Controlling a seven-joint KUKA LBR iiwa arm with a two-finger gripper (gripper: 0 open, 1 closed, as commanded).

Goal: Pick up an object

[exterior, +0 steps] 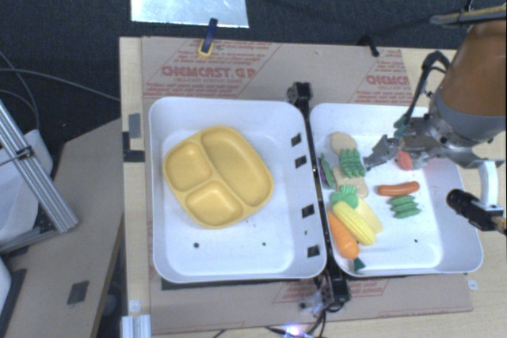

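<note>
Toy sausage point(397, 188) lies in the right bin point(455, 249), long axis running left-right, green pea pods point(405, 206) just below it. Gripper point(386, 149) hangs up-left of it, near the green ridged veg point(352, 163); fingers look parted w/ nothing between. Bare floor to the sausage's right, bin wall well off.

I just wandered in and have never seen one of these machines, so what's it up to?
A robot arm reaches in over the right bin, which holds toy food: a corn cob, a carrot, a sausage, green pea pods. Its end effector hangs above that pile, apparently holding nothing. The left bin holds a yellow divided plate, untouched.
</note>
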